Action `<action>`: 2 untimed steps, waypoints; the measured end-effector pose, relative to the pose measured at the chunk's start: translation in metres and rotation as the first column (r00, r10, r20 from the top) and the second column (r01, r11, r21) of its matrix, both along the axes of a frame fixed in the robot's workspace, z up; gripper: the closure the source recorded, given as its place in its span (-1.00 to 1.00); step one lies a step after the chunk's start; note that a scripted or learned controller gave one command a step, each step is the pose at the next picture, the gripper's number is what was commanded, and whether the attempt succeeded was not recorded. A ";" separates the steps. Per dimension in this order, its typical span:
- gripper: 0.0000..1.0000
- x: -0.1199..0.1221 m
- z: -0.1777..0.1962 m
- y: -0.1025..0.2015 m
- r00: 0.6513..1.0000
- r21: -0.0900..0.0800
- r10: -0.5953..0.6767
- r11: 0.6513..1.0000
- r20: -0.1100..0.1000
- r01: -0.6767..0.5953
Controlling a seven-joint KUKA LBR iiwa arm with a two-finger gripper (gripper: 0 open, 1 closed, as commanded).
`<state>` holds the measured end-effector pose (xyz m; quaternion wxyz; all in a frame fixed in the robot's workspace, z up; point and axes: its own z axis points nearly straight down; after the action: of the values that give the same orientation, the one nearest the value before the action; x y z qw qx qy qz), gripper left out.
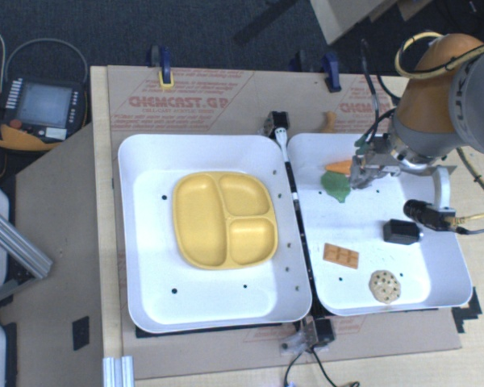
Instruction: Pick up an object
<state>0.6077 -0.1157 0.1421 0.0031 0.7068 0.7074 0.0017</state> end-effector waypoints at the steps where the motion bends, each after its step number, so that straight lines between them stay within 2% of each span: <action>1: 1.00 0.003 0.065 -0.001 1.000 0.000 0.000 1.000 0.002 0.000; 2: 1.00 0.007 0.108 -0.001 1.000 0.000 0.000 1.000 0.000 0.000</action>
<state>0.6149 -0.1172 0.2502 0.0030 0.7068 0.7074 0.0015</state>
